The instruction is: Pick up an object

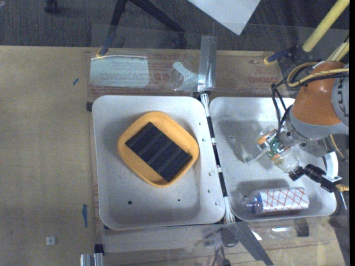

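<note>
Tool (pixel 270 148) hangs low in the right bin (pixel 233 115), grip state unclear; a bottle (pixel 277 200) lies just below it, unlifted. Grasping remains undone.

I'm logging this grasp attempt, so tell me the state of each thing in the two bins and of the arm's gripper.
Orange pad with dark ridged top: lying flat in the left bin, turned at an angle, untouched.
Bottle with red-and-white patterned wrap: lying on its side at the right bin's near edge, untouched.
Gripper: low in the right bin, above the bottle; nothing seen between its fingers.
</note>
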You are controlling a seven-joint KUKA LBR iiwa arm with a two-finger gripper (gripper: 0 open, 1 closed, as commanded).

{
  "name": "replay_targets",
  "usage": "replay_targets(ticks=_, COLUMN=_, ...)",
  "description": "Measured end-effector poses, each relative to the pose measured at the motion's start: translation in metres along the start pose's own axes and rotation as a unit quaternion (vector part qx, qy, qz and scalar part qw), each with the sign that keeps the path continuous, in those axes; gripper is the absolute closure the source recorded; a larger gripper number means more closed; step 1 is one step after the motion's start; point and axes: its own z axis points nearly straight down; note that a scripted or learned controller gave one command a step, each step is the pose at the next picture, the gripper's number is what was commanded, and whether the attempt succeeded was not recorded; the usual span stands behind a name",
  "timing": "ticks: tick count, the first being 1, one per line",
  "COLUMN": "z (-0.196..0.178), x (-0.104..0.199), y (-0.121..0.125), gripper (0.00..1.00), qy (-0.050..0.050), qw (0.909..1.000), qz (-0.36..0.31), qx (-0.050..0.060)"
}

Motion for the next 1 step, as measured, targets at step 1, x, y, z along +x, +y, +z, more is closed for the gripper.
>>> replay_targets(ticks=1, z=-0.0869, x=0.0406, y=0.0665, gripper=1.00, qy=0.002, qw=0.9973, qz=-0.073, qx=0.003)
